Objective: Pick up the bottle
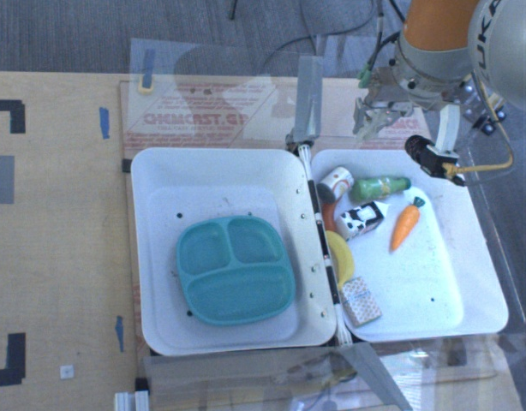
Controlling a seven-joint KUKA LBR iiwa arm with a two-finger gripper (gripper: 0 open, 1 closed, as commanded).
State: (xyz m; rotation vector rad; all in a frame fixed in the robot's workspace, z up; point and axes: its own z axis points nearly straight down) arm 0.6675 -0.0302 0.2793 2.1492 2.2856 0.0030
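Grey arm with orange band at upper right, wrist angled down-left, gripper (374,120) hanging with fingers parted.

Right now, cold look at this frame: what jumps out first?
The teal divided plate lying alone in the left bin draws the eye first. Next is the clutter in the right bin: a green bottle lying on its side at the far end, an orange carrot beside it, a banana along the divider. The arm's gripper hangs above the bin's far edge.

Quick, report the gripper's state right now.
Gripper: poised above the far edge of the right bin, holding nothing; the green bottle lies in the bin, apart from it. Whether it is open or closed cannot be told.
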